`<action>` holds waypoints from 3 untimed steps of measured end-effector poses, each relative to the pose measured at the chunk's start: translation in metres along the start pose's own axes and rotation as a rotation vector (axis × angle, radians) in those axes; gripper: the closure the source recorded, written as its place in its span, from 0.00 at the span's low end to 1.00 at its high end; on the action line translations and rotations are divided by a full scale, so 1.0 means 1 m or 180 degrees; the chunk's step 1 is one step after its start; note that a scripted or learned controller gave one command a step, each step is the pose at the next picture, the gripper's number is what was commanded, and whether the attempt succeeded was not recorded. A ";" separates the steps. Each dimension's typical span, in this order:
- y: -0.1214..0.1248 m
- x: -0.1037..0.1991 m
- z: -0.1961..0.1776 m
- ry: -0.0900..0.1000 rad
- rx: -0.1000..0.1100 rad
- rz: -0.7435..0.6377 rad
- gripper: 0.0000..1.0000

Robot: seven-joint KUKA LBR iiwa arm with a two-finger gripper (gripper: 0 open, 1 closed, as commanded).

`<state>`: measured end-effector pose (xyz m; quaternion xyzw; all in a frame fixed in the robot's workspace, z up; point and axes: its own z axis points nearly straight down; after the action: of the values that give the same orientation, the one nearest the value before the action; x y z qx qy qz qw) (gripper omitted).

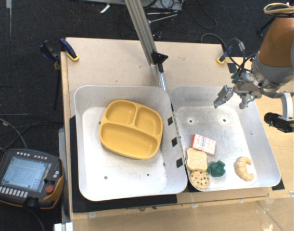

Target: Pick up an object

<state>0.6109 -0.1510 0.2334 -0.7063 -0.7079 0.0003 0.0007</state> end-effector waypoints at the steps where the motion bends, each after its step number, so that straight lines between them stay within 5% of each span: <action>1: 0.000 0.000 0.000 -0.0001 0.0000 -0.0001 0.00; 3: -0.007 -0.005 0.096 0.0000 0.0010 0.0008 0.00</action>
<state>0.6036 -0.1561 0.1375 -0.7072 -0.7070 0.0014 0.0018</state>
